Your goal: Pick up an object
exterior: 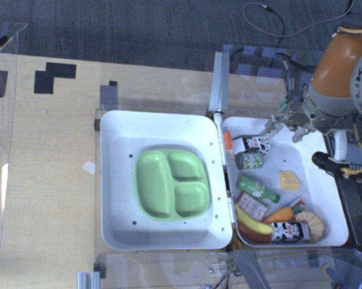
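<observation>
Fingers of the gripper (pixel 283 128) are standing spread apart with nothing between them, hovering over the upper part of the right bin (pixel 330 193). Just down and left of the fingertips, a small black-and-white carton (pixel 254 143) is lying on its side, its long axis running left to right with a slight tilt. It is sitting beside the nearer finger rather than between the two. Touching the carton from below, a dark green can (pixel 250 160) is also lying flat, its long axis running left to right. Further down from the carton, a green bottle (pixel 257 189) is pointing down and to the right, and a yellow cheese wedge (pixel 289 180) is resting to the right of it with bare white floor around it. Toys are crowding the bottom edge: a banana (pixel 252 223), a carrot (pixel 279 215), and another dark carton (pixel 284 231). Left of the carton, beyond the divider, the left bin (pixel 118 168) is holding a green divided tray (pixel 172 183).
</observation>
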### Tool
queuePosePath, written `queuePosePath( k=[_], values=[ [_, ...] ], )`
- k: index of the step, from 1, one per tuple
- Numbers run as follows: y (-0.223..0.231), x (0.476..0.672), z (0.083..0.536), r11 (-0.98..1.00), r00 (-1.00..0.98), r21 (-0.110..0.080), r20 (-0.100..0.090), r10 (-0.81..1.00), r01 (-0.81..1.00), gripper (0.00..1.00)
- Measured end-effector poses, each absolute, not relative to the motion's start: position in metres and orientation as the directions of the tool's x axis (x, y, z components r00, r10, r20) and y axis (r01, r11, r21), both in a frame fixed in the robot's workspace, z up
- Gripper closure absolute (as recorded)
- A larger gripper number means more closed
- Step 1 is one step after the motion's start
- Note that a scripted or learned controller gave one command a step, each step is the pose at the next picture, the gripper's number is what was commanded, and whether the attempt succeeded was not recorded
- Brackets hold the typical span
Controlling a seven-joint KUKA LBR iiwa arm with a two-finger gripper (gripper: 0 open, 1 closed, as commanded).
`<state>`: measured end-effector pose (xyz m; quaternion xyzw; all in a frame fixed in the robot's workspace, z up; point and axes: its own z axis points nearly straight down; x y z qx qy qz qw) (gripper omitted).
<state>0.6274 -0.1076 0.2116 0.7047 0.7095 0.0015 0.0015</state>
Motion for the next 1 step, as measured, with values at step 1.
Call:
queuePosePath(
  k=[1],
  values=[
    [-0.1351, 0.5220, 0.0955, 0.130, -0.130, 0.004, -0.001, 0.992, 0.992, 0.00]
  ],
)
